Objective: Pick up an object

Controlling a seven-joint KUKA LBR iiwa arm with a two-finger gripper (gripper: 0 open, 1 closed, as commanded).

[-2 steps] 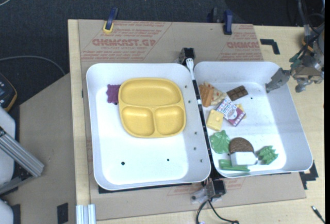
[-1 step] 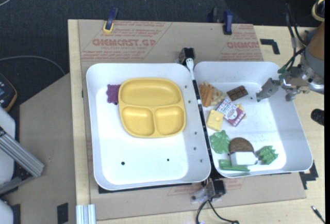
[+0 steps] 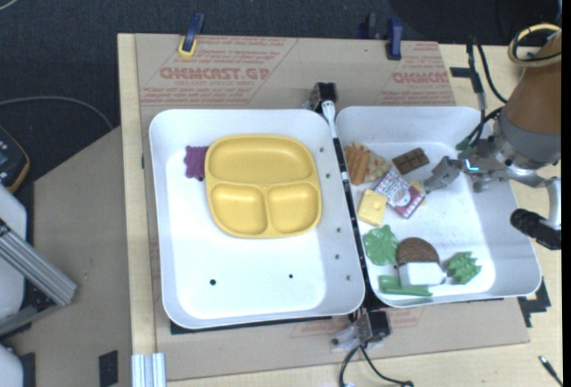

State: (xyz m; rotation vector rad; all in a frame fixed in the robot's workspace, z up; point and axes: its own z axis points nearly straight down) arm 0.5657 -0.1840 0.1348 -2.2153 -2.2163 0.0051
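Gripper [image 3: 443, 173] hovering at the right bin's [image 3: 500, 280] crowded toys.
I can't tell its grip state; I worry it snags the brown block [image 3: 410, 160] and pink packet [image 3: 401, 195] together.

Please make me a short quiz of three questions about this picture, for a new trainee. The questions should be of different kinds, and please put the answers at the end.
1. True or false: the yellow divided plate lies in the right bin.
2. Which thing lies partly hidden at the plate's left edge? A) a purple item B) a brown cookie C) a green leaf
3. Fill in: the gripper hangs over the ____ bin, close to the brown chocolate piece.

Key
1. False: the plate lies in the left bin.
2. A: the purple item.
3. right
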